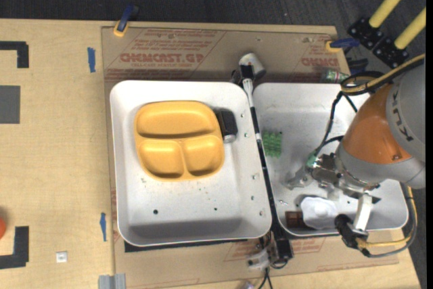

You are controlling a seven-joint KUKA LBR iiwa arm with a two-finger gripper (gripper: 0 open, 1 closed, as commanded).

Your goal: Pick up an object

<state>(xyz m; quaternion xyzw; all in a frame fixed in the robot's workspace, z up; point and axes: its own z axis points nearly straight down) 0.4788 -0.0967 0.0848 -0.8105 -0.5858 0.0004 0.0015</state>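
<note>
Near edge first: right bin [399, 216] sat at 4 o'clock of the view. A white object [316, 211] lay against its near wall, with a small dark brown item [293, 218] just beside it at 9 o'clock, near the bin's near-left corner. Nothing looked lifted; the white object rested on the bin floor.

Gripper [331, 176] was low inside the right bin, just above the white object at its 12 o'clock. Metal wrist hardware and cabling crowded it; couldn't tell if the jaws were spread or closed, and nothing was visibly between them. Arm [379, 135] came in from 3 o'clock, its orange band covering the bin's right half.

Further back in the same bin, a small green piece [272, 143] lay near the left wall, well apart from the gripper at about 10 o'clock of it.

Left bin [128, 166] was side by side with the right one, rims touching. A yellow three-compartment tray [180, 139] sat in its far half, upside-up. A dark grey block [226, 124] touched the tray's 3 o'clock edge.

Both bins rested on a cardboard sheet [203, 51] on the wooden surface [47, 166]. A yellow clamp [124, 22] held the sheet's far-left corner at 11 o'clock.
</note>
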